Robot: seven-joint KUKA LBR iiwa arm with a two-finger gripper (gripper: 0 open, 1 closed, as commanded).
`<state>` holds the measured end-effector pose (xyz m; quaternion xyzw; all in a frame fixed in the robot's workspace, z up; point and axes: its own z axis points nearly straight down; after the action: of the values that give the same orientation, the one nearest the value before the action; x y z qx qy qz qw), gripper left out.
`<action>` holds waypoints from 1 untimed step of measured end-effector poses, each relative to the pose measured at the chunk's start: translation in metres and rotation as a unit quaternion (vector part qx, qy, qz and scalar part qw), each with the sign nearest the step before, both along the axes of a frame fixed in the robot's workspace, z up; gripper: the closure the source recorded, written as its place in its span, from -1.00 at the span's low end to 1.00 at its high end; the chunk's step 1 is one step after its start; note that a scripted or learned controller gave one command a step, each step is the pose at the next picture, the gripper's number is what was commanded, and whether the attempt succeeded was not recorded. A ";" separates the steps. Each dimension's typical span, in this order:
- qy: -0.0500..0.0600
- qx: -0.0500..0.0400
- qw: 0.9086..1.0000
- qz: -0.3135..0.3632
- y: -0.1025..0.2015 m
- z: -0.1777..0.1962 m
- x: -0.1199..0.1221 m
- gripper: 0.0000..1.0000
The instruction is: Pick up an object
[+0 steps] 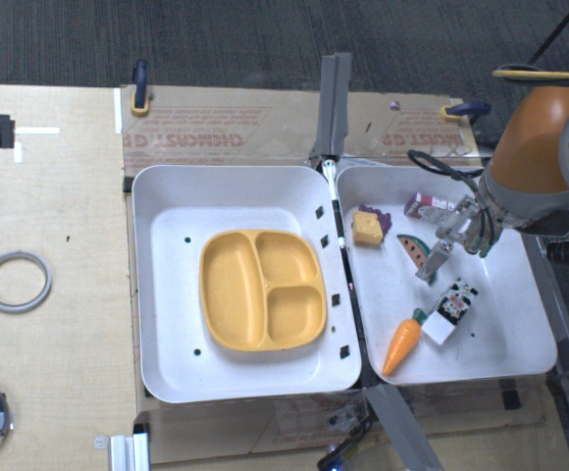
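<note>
the toy carrot [400,347] lies at six o'clock in the right bin [520,356], just beside a black-and-white block [449,311]. the gripper [430,271] hangs above the bin's middle, near the watermelon slice [414,250]; whether it is open i cannot tell. a yellow divided plate [262,288] sits in the left bin [157,292].

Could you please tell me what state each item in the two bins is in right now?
Yellow divided plate: upright in the left bin.
Toy carrot: lying in the right bin.
Watermelon slice: lying flat.
Yellow block: resting near the divider.
Pincer: above the right bin, holding nothing visible.
</note>
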<state>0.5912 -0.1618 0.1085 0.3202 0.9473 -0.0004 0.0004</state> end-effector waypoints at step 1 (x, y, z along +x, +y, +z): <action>-0.001 0.000 0.989 -0.146 0.034 -0.017 0.048 -1.00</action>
<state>0.6395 -0.1275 0.0920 0.4556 0.8902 -0.0005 0.0010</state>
